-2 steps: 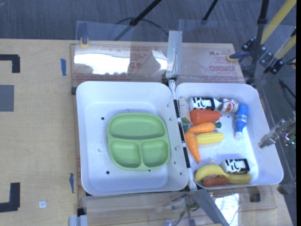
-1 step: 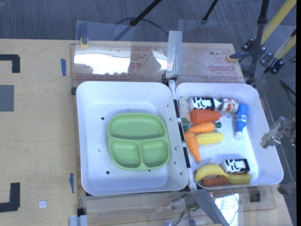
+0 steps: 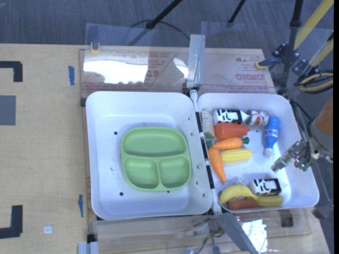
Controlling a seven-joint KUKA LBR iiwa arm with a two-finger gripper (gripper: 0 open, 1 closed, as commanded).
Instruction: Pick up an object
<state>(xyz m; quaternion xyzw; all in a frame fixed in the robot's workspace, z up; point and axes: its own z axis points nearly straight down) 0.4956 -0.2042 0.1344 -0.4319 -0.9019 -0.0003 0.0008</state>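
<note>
Setting: wooden surface (image 3: 42,157) bearing two shallow white bins side by side, seen from above at a slant.
Left bin (image 3: 100,110): centre of the frame, carrying a green divided tray (image 3: 156,159) with three compartments.
Right bin (image 3: 304,187): right half of the frame, crowded with toy food and small containers.
Upper row: black-and-white carton (image 3: 231,116) beside a small can (image 3: 258,119); blue bottle (image 3: 270,135) just below, lying along the bin's right part.
Middle: two orange toy carrots (image 3: 231,143), one (image 3: 216,164) tilted toward the lower edge, with a yellow corn cob (image 3: 236,155) touching between them.
Lower edge: yellow banana (image 3: 237,192) against a red piece (image 3: 241,203); second black-and-white carton (image 3: 266,186) just beside.
Claw (image 3: 288,159): at the frame's right, over the right bin's right side, near the blue bottle, nothing seen between the fingers; wide or narrow cannot be told.
</note>
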